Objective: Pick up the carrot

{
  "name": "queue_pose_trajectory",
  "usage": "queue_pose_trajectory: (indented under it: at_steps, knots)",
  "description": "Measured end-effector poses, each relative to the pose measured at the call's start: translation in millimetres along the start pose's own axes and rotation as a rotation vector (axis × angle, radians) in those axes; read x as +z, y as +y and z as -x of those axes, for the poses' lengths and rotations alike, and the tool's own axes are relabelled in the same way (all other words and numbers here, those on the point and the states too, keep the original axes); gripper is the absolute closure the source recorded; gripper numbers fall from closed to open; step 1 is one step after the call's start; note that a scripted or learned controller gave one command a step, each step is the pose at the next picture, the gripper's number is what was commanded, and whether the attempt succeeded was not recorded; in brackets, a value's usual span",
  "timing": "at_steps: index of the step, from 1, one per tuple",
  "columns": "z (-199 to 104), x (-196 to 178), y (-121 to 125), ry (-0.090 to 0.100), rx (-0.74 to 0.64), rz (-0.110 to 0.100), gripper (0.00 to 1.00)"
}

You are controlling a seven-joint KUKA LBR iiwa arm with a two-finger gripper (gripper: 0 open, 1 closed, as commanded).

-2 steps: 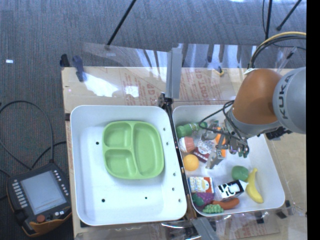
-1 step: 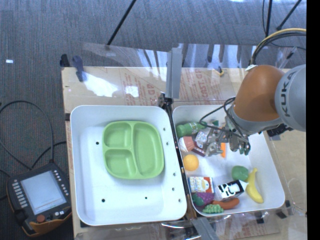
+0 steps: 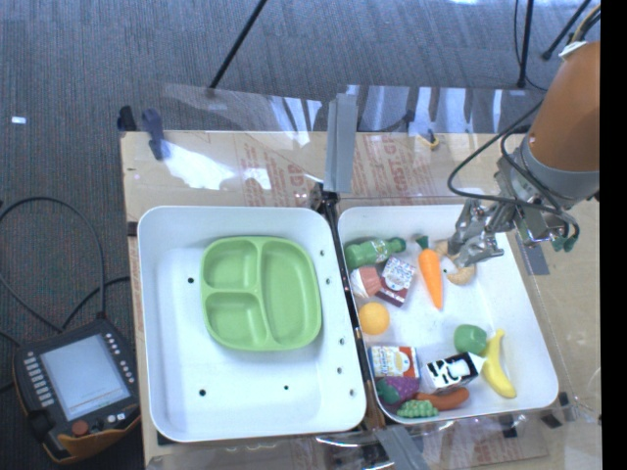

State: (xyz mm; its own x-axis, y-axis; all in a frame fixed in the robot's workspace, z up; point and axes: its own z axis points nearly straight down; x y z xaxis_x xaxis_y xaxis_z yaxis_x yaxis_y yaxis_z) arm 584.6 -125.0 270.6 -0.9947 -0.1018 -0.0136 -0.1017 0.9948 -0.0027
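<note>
An orange carrot (image 3: 432, 277) lies in the right bin (image 3: 534, 331), near its back middle, thick end toward the back and tip pointing at the front. My gripper (image 3: 473, 246) hangs just right of the carrot's thick end, above a small tan item (image 3: 458, 273). Its fingers (image 3: 460, 233) stand spread and nothing is between them. The carrot rests free on the bin floor.
Around the carrot lie a green bottle (image 3: 372, 252), a small carton (image 3: 397, 273), an orange (image 3: 373, 318), a green pepper (image 3: 470, 339), a banana (image 3: 500, 365) and several other toy foods at the front. The left bin (image 3: 167, 360) holds a green divided plate (image 3: 262, 293).
</note>
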Motion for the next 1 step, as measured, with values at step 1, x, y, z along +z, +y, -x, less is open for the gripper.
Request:
queue_pose_trajectory:
  at_steps: [1]
  knots:
    - [38.6, 169.3, 18.0, 0.006, -0.245, 0.004, 1.0]
